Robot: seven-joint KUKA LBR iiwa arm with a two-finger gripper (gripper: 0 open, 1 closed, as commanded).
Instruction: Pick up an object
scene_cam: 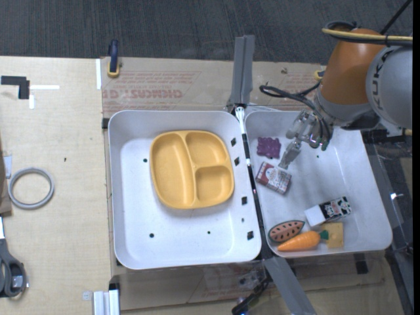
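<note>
White plastic forms the two shallow bins that stand side by side on the tabletop (pixel 52 130). The left bin (pixel 131 231) holds a yellow divided plate (pixel 192 169) with three compartments, set near the bin's middle.

The right bin (pixel 359 169) holds six small things. A purple piece (pixel 268 147) lies near the far left corner. A red-and-white packet (pixel 273 178) lies just in front of it, close to the left wall. A black-and-white carton (pixel 328 210) lies nearer the front. A toy carrot (pixel 299 241), a red-brown fruit slice (pixel 287 230) and a yellow block (pixel 335 235) cluster along the front edge, the carrot touching the slice.

The arm (pixel 351 64) enters from the right, over the far part of the right bin. Its end effector (pixel 286 163) points down and to the left, with its tip between the purple piece and the packet, at the packet's upper edge. Whether the end effector is open or closed cannot be told, and nothing is seen gripped in it.

A grey ring of tape (pixel 29 188) lies on the tabletop, well to the left of the bins.
</note>
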